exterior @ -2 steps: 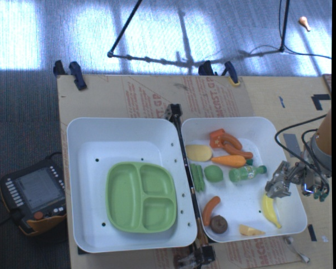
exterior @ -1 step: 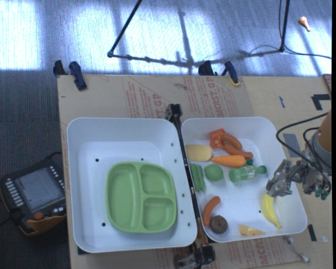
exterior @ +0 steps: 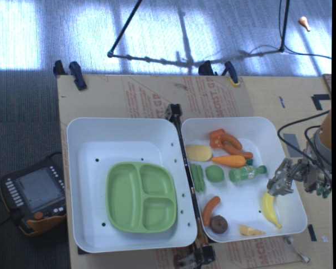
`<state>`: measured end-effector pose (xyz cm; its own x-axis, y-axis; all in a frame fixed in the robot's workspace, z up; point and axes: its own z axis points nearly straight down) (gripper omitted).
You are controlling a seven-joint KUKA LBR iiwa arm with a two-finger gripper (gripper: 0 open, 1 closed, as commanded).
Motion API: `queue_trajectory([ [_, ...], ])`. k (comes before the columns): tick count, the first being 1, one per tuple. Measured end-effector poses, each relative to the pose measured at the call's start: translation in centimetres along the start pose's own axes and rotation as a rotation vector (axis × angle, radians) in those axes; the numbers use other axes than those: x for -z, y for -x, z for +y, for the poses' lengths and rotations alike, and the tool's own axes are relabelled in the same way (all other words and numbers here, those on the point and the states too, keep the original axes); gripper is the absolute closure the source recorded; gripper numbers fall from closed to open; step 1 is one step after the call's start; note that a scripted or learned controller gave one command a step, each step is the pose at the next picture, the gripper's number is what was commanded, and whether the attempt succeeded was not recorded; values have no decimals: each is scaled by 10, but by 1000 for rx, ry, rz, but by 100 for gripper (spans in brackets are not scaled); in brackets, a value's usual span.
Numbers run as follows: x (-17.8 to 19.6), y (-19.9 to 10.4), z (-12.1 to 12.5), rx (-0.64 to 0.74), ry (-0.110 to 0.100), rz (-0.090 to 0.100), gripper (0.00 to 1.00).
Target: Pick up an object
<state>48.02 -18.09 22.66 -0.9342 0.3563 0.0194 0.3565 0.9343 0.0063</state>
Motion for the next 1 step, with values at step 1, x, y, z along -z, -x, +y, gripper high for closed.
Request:
queue_trajectory([
  [1,7,1,1,-6,2,5,100],
])
